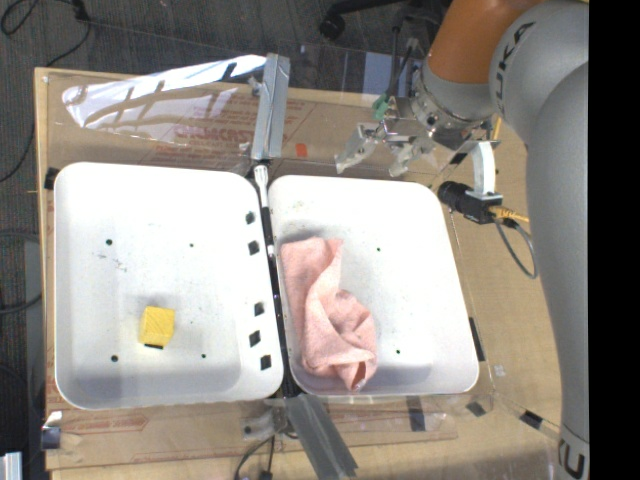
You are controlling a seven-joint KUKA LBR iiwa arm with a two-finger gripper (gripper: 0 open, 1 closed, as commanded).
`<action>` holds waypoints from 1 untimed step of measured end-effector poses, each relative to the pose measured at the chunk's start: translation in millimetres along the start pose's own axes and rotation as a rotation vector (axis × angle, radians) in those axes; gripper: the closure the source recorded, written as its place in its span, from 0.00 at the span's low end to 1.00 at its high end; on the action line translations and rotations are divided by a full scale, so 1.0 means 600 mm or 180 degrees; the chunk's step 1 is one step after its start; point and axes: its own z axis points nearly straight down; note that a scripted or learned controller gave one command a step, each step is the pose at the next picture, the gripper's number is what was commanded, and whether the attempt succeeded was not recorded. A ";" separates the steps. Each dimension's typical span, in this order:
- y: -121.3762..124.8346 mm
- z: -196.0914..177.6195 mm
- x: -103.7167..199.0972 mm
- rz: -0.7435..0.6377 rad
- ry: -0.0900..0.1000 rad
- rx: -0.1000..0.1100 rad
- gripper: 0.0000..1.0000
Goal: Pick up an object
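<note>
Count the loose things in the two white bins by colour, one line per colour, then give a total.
Yellow: 1, the block in the left bin
Pink: 1, the cloth in the right bin
Total: 2

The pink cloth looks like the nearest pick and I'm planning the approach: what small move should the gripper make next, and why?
Probably bring the gripper toward the camera and down over the pink cloth. The gripper hangs above the far rim of the right bin, holding nothing, fingers spread, while the cloth lies crumpled along that bin's left side. The yellow block sits farther off, in the left bin.
</note>
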 end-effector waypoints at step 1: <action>0.000 0.000 0.000 0.0000 0.0000 0.0000 0.00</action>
